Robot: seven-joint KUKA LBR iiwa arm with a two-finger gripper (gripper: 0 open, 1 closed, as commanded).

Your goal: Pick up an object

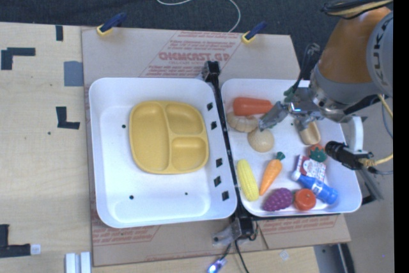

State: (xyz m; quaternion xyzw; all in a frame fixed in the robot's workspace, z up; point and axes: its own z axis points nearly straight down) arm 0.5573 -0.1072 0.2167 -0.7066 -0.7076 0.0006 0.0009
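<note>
Camera view, gripper: your gripper [284,113] sits low over the right bin [348,198], near its far edge; one dark finger slants toward the divider, but you cannot tell whether the fingers are spread or closed, and nothing shows between them.
Landmark: take the onion [261,139], the pale round piece mid-bin, as your reference.
Gripper from onion: just beyond it and slightly toward the arm, tip almost over it.
Nearest pick: the onion, just below the finger tip; round, so no long axis to match.
Sausage [252,105]: beyond the onion, long axis running across the bin, parallel to its far wall.
Potato [241,124]: touching the onion on the divider side.
Bread [310,133]: on the arm side of the onion, partly under the wrist.
Carrot [271,174]: nearer the camera than the onion, long axis slanting toward the corn [248,179], which lies along the divider.
Grapes [278,200]: at the near wall, well past the carrot.
Packet [311,169]: red and white, print too small to read.
Bottle [317,190]: blue, by the near arm-side corner, next to an orange cap-like piece.
Tray [169,137]: yellow, in the left bin [105,156], well apart from the onion.
Writing: red print on the cardboard [192,54] beyond the bins is blurred; you can't read it reliably.
</note>
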